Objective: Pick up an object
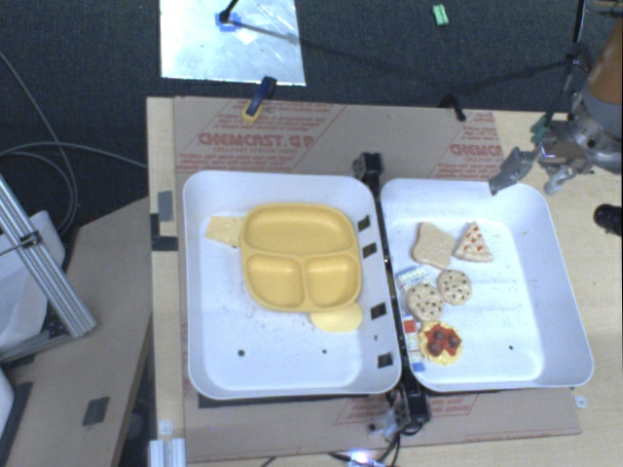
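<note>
Red print reading "CHEMCAST G P" on the brown board [255, 139] under the bins; mirrored repeat at right, partly hidden.

At three o'clock, the arm [596, 95] shows grey metal, an orange patch, and seemingly pale silver fingers [510, 171].

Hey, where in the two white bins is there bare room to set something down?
Right bin: bare floor to the right of the pizza slice and cookies, out to the far wall. Left bin: a bare strip below the yellow tray. It is crowded along the right bin's left side, by the divider.
</note>
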`<state>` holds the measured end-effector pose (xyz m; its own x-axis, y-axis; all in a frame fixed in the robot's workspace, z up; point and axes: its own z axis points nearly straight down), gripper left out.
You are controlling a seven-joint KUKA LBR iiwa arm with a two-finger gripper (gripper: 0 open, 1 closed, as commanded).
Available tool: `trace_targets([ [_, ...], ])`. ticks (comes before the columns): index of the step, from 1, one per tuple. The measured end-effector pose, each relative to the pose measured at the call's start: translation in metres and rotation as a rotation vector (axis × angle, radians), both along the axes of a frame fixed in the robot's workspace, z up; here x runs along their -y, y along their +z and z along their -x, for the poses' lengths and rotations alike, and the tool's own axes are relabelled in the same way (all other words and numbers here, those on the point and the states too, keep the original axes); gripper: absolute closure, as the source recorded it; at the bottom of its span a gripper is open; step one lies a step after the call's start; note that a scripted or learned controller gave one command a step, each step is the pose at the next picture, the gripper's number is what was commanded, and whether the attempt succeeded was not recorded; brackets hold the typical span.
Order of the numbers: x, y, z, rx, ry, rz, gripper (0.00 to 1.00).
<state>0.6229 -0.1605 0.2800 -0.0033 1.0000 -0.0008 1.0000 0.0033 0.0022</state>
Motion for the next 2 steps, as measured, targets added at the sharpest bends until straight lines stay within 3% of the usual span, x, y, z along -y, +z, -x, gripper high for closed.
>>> trace_targets([
  [1,-0.003,-0.165,0.006,-0.016,-0.002,-0.004,0.0],
  [2,0.048,-0.193,-0.012,0.004,-0.005,-0.002,0.0],
])
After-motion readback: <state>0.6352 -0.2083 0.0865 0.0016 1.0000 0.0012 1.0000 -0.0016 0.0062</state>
